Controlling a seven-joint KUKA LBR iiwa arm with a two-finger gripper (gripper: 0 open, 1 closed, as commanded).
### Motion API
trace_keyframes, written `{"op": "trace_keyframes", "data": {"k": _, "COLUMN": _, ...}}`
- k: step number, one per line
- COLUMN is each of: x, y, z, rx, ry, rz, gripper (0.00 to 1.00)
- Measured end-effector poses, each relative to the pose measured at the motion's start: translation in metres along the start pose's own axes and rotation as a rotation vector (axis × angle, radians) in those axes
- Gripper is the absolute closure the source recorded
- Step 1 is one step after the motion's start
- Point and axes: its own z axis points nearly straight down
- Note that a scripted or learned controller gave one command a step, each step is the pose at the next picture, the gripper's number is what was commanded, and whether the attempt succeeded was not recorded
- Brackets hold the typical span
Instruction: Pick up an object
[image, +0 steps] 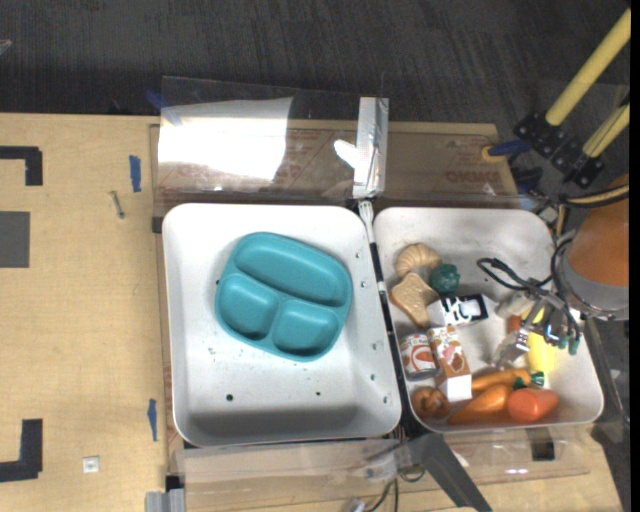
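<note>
Orange carrot (487, 393) lengthwise along right bin (455, 228) front wall, tip pointing left; tool (535, 322) above, grip indiscernible.

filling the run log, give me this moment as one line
arm: over right bin | gripper: low among toys, grasp unclear | left bin: teal tray

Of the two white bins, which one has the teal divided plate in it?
The left bin. The teal plate lies in its middle, while the right bin holds a jumble of small toy foods.
</note>
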Motion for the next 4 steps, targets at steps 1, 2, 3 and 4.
{"op": "trace_keyframes", "data": {"k": 1, "x": -0.003, "y": 0.001, "z": -0.013, "rx": -0.001, "ry": -0.011, "rz": -0.002, "gripper": 1.0}}
{"op": "trace_keyframes", "data": {"k": 2, "x": -0.058, "y": 0.088, "z": -0.117, "rx": -0.004, "ry": -0.001, "rz": -0.141, "gripper": 1.0}}
{"op": "trace_keyframes", "data": {"k": 3, "x": -0.057, "y": 0.085, "z": -0.113, "rx": -0.001, "ry": 0.005, "rz": -0.138, "gripper": 0.0}}
{"op": "trace_keyframes", "data": {"k": 4, "x": -0.031, "y": 0.053, "z": -0.009, "rx": 0.001, "ry": 0.014, "rz": -0.156, "gripper": 0.0}}
